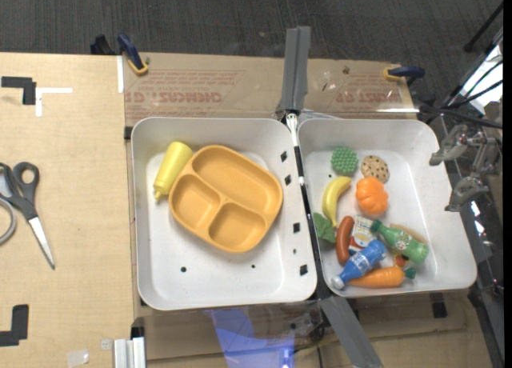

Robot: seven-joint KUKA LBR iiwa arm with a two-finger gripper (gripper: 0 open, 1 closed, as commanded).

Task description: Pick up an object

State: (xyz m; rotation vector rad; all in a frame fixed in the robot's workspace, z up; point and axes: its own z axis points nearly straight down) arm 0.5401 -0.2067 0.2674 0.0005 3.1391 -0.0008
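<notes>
Gripper (pixel 466 168): at the right edge, just outside the right bin's wall, nothing held; whether it is open or closed, I cannot tell.
Right bin (pixel 428 222): holds a banana (pixel 335 197), orange (pixel 371 196), cookie (pixel 374 168), carrot (pixel 378 279), blue bottle (pixel 359 263) and green bottle (pixel 398 240), crowded together.
Left bin (pixel 160 270): holds a yellow divided plate (pixel 225 197), with a yellow bottle (pixel 170 168) touching its left side.
Scissors (pixel 27 206): on the bench, far left.
</notes>
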